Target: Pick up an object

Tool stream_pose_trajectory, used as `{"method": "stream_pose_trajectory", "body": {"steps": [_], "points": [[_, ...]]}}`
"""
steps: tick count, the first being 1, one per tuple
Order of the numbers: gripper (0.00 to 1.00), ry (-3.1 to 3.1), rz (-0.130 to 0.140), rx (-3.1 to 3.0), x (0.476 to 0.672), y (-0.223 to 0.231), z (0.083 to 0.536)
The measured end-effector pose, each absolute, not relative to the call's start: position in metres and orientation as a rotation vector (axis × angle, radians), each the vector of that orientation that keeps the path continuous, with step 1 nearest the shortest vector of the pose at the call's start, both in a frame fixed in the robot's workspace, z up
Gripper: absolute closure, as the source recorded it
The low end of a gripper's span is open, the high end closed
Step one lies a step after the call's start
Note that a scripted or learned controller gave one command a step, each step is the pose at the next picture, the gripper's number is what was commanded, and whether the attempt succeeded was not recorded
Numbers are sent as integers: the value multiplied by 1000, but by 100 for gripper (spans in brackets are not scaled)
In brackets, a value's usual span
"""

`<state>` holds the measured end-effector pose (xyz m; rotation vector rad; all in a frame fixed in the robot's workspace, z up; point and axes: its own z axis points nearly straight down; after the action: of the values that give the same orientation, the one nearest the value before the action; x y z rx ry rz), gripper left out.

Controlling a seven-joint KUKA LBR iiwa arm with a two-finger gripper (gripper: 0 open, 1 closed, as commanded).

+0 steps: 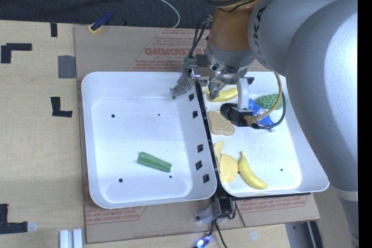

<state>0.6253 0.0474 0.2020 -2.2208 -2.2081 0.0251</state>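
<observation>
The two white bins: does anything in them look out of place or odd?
One thing stands out. A green stick-shaped object lies by itself in the left bin, while the other items, such as the banana, are crowded in the right bin. Nothing looks spilled or broken. The gripper hangs over the right bin.

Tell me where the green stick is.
In the camera view, the green stick lies alone in the left bin, near its front edge, across the divider from the banana.
</observation>
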Motion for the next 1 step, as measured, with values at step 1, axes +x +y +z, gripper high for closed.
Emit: {"method": "stream_pose_trajectory", "body": {"steps": [1], "points": [[0,-2222,-3,-2230,646,-11,277]]}}
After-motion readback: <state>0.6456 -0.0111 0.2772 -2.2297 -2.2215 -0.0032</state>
